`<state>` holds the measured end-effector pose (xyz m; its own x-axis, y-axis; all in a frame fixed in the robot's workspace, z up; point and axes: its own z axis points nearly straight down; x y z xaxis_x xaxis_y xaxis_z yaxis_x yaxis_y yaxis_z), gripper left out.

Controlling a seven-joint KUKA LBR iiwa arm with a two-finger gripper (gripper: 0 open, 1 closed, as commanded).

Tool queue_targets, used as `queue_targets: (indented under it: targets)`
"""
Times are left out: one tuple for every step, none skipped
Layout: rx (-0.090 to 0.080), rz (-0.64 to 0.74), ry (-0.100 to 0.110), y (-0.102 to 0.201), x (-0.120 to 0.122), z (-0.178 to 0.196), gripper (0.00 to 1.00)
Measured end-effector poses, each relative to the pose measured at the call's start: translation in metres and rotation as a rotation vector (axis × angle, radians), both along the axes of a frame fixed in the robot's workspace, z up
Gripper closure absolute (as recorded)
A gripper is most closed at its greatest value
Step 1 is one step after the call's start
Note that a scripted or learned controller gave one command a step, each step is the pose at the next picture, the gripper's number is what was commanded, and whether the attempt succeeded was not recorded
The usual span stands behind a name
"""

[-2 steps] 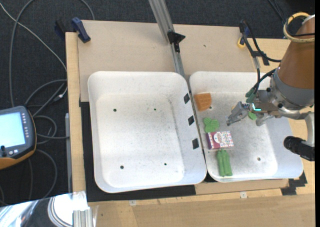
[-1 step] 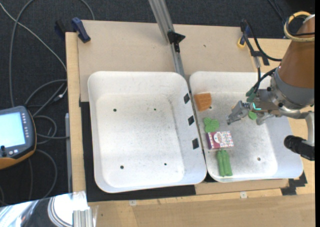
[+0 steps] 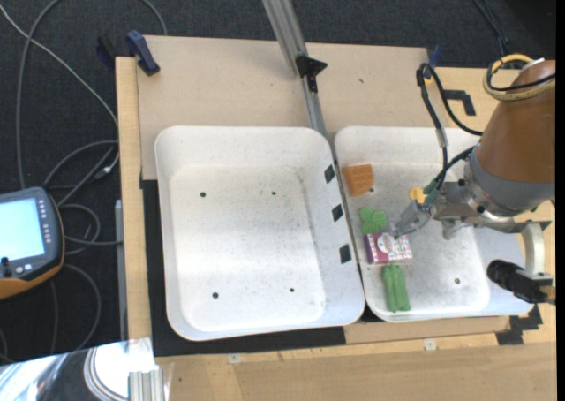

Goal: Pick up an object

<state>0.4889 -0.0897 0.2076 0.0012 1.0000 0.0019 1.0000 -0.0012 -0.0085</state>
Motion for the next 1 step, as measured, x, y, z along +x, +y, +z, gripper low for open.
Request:
queue_targets:
  targets:
    - [0.001, 0.002, 0.001, 0.0078, 0.0015, -0.0604, 0.00]
